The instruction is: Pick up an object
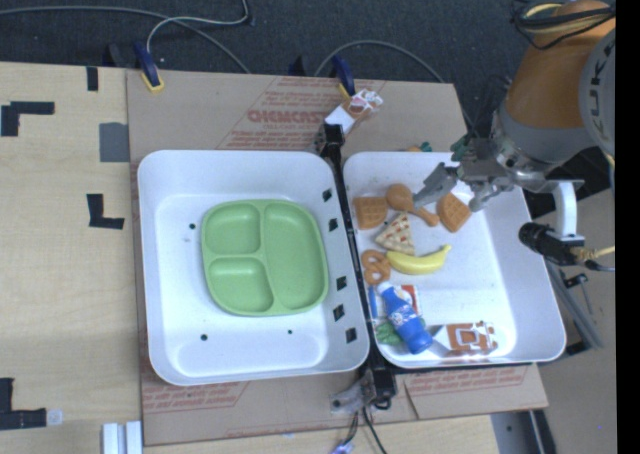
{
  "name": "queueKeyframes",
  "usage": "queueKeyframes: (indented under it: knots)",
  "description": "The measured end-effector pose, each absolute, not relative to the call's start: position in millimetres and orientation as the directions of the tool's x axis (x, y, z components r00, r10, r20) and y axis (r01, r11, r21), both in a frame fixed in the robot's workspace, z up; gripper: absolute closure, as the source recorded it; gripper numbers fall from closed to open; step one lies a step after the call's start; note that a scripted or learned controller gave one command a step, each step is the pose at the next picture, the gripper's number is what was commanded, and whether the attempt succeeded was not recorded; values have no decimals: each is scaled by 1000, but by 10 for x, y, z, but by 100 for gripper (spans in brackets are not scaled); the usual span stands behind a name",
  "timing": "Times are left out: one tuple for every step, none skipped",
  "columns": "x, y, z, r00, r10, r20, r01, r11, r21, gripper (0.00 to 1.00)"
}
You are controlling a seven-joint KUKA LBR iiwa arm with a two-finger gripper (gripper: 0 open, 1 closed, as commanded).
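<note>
Inside left bin (160,242), green plate (265,256)

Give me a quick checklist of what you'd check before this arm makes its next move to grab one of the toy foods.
1. Gripper over the right bin, where the toys lie: ok.
2. Something already between its fingers: cannot tell; a brown toy sits right under them, but a grip isn't visible.
3. A target standing apart: not ok; the banana, the waffle wedge and the pretzel lie touching or nearly so.
4. Blue bottle reachable: ok, it lies flat near the bin's front.
5. Left bin's green plate out of the way: ok.
</note>
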State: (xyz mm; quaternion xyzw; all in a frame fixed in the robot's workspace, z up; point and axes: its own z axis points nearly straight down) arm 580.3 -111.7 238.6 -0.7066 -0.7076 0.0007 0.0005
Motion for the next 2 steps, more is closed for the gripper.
queueKeyframes:
  knots:
    - [6202,-1182,1532,-1,1000,0,1000,1,-4,0]
    - [6705,-1049,961,-1,1000,-1,1000,1,7,0]
